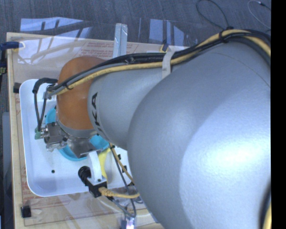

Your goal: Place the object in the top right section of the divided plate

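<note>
Reaching arm [190,128]: covers most of the view, stretched from the right over the left bin.
Tabletop [62,56]: wood-coloured, showing at the far left.
Left bin [31,142]: white, shallow, wrist low inside it.
Divided plate [69,152]: blue slivers peeking beneath the wrist.
Gripper [55,140]: low over the plate; cannot tell its opening or load.
Object: hidden, place unknown.
Advice: judging by this, confirm the far right section sits below, then release low and gently.

Wooden bench [24,75] bears white bin [31,128], arm overhead.
</note>
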Available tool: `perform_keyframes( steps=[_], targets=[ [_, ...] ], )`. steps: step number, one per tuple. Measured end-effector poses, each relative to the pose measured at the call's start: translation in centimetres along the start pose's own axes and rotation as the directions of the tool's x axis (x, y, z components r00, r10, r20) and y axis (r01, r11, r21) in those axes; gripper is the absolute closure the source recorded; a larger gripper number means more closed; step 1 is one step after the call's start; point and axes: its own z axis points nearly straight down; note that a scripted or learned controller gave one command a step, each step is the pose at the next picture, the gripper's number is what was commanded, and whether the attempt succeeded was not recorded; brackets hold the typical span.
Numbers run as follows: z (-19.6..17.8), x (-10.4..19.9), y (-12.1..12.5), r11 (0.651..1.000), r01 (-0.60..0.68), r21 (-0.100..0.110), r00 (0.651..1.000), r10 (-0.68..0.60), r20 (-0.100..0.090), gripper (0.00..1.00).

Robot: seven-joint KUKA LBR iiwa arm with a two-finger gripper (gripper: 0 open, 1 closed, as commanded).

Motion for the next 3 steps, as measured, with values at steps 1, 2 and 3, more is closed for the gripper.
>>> perform_keyframes(
  steps=[1, 2, 3],
  targets=[
    [0.8, -2.7, 6.8, 0.997, 0.076, 0.002, 0.997, -0.076, 0.000, 1.00],
    [-2.0, 0.7, 2.5, 0.976, 0.218, 0.003, 0.976, -0.218, -0.001, 1.00],
    [-0.1, 0.9, 0.1, 0.965, 0.262, 0.001, 0.965, -0.262, 0.001, 1.00]
  ],
)
